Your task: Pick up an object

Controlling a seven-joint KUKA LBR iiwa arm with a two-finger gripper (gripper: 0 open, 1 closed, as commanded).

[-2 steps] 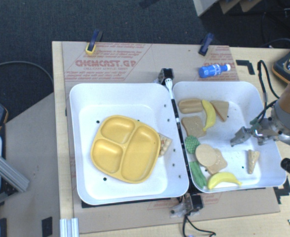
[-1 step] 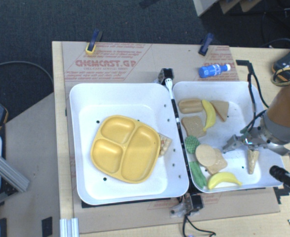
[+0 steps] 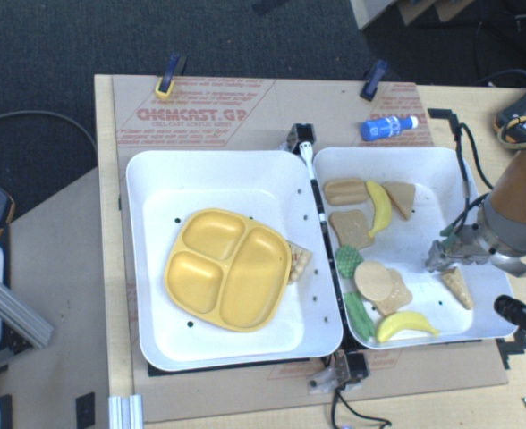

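Down in the right bin (image 3: 442, 164), the gripper (image 3: 445, 256) sits low over the white floor near the bin's right wall; whether it is clenched or released cannot be told from this slanted view. Just beside it, on the near side, lies a tan pizza-slice wedge (image 3: 458, 286), close to the tip but not visibly grasped. The grey arm (image 3: 512, 213) rises from there toward the right edge.

Further left in the same bin lie a round cracker-like disc (image 3: 375, 281), a yellow banana (image 3: 405, 326) along the near wall, a green pea pod (image 3: 358, 312) and a small green leafy piece (image 3: 348, 259). Toward the far wall rest a bread roll (image 3: 344, 190), a second banana (image 3: 379, 208), a brown wedge (image 3: 401, 198) and a tan bread slice (image 3: 352, 229).

The left bin (image 3: 147, 177) holds a yellow divided plate (image 3: 227, 268), with a small waffle-patterned piece (image 3: 298, 260) touching its right edge. A blue bottle (image 3: 387, 128) lies on the bench beyond the right bin.
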